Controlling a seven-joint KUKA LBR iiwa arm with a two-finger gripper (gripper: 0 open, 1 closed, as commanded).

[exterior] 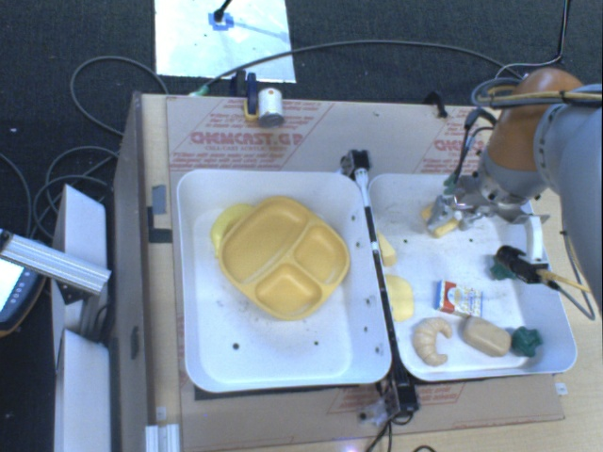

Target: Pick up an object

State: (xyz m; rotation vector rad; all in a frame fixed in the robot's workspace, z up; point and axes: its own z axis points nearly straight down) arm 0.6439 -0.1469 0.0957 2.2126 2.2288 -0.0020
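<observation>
Gripping yellow piece (441, 222) between jaws

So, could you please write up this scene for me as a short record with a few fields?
left bin: holds a yellow divided plate
right bin: croissant, tan block, small carton, green piece, yellow piece
gripper: low over the right bin's far end, at the yellow piece
grasp: cannot tell
arm: reaches in from the right
</observation>
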